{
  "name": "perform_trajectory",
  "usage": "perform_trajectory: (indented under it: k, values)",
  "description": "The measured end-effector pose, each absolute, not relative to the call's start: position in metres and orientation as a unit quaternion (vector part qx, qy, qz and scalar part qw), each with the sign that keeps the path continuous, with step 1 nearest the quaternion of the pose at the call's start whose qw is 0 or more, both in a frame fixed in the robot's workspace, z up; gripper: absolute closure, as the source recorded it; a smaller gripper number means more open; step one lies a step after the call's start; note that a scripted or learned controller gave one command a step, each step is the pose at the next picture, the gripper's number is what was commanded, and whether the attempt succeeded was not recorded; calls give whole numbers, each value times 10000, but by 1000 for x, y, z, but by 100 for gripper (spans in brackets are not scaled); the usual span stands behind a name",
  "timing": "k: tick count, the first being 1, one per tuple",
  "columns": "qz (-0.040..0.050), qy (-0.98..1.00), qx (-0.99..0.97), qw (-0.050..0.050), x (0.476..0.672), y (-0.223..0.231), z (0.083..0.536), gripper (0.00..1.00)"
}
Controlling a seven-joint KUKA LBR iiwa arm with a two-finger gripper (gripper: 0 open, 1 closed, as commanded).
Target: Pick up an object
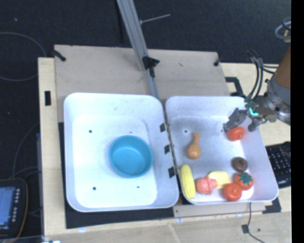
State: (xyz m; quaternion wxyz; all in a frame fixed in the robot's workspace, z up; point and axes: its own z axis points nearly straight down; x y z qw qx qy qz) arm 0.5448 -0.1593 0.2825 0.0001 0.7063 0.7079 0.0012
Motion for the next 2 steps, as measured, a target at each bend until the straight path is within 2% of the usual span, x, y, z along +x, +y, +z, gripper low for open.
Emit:
perform_trajectory:
  k: [1,2]
  values:
    - [12,7079,7063,1,545,-159,282,0]
    - [-19,7067,7075,-4,539,-159,237,0]
